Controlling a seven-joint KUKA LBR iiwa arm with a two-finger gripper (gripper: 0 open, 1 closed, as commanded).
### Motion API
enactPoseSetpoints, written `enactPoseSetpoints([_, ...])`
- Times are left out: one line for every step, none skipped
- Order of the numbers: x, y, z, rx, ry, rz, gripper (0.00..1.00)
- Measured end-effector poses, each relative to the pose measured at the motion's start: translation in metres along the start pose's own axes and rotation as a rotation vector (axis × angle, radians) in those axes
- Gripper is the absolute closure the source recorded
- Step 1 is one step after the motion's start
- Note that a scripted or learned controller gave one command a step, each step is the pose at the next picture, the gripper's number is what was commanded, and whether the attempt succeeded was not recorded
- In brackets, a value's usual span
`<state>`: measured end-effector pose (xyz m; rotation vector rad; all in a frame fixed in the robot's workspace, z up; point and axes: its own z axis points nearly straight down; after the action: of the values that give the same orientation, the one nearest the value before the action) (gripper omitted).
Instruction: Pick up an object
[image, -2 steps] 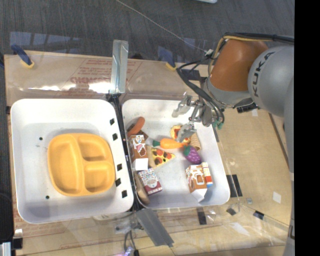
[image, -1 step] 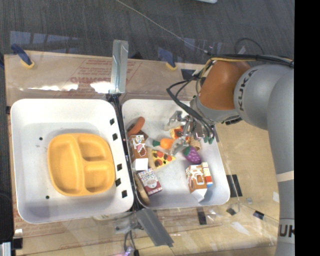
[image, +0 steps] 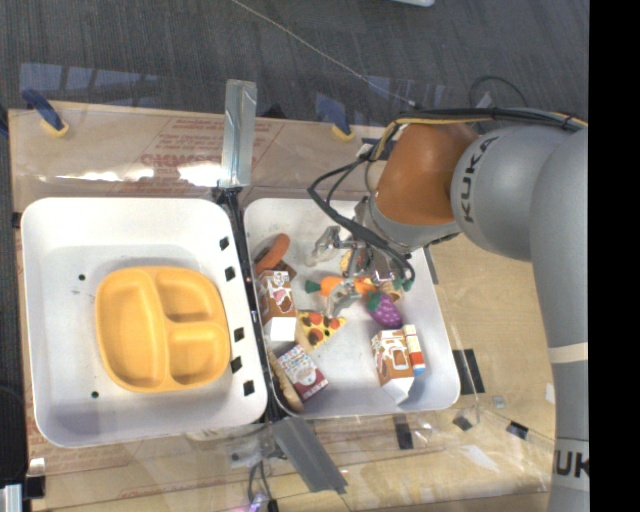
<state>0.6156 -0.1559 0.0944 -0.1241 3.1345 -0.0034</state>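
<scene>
Grey arm (image: 520, 170) at your 3 o'clock, gripper (image: 350, 270) low in right bin (image: 440, 375) over toy food, finger state you cannot tell, yellow tray (image: 160, 325) at 9 o'clock in left bin (image: 50, 230).

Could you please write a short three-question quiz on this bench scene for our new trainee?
1. True or false: the yellow divided tray lies in the right bin.
2. Which lies nearest the gripper? A) the purple grapes B) the sausage C) the carton
3. Fill in: the pizza slice lies in the ____ bin.

Key: 1 false, it lies in the left bin. 2 A. 3 right.
</scene>
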Motion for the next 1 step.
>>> enactPoseSetpoints([0.0029, 0.0370, 0.0018, -0.003, 0.004, 0.009, 0.00])
